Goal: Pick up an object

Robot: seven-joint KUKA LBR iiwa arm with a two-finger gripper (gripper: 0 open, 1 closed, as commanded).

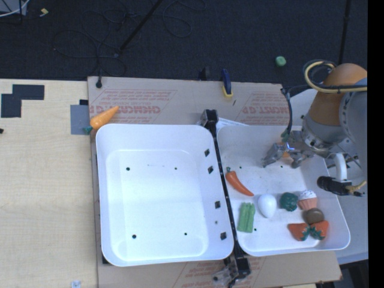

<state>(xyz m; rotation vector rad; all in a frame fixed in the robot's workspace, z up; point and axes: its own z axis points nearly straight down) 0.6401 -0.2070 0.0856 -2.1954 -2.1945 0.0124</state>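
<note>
My gripper [281, 157] is over the upper part of the right bin [252, 137], its two fingers spread open with nothing between them. Below it, along the bin's lower half, lie an orange chili pepper [239, 183], a green block [246, 216], a white egg [266, 205], a dark green broccoli piece [288, 201], a cupcake [308, 199], a brown piece [314, 216] and an orange fruit with green leaves [309, 231]. The chili pepper is the nearest, down and to the left of the fingers.
The left bin [105, 161] sits beside the right one, with a black divider [217, 179] between them. An orange carrot [103, 117] lies on the cardboard beyond the left bin's top corner. A blue clamp [227, 83] holds the cardboard's far edge.
</note>
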